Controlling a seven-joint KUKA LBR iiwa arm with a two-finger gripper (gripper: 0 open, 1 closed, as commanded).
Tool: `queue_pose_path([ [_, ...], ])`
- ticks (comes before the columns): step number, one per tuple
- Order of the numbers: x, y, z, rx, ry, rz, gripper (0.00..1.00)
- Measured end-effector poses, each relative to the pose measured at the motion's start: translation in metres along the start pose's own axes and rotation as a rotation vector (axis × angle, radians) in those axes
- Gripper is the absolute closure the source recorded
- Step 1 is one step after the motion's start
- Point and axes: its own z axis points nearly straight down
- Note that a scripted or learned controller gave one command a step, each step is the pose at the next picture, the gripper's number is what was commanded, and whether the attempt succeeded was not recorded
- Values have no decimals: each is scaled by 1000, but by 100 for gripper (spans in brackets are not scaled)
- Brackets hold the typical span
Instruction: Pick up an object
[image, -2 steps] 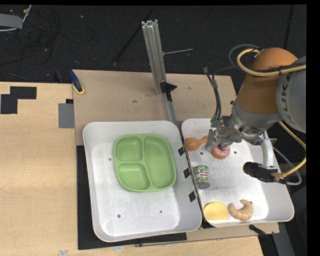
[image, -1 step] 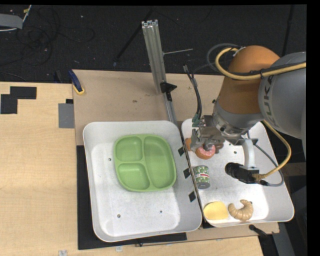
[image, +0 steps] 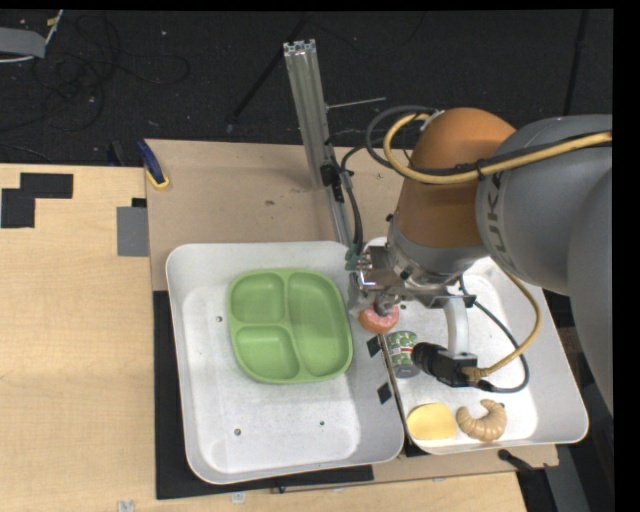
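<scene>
Croissant and yellow disc near right bin's front edge. Pink doughnut under gripper: light, probably soft; best pinched across ring. Gripper state impossible to tell.

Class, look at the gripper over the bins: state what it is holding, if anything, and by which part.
It cannot be told. The gripper sits right above a pink, doughnut-like object at the right bin's left edge, but a hold is not visible.

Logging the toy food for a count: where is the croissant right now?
The croissant lies near the front edge of the right bin, just right of the yellow piece.
</scene>
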Motion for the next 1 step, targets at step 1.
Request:
queue_pose_path([
  [1, 55, -5, 12, 1, -2, 1, 100],
])
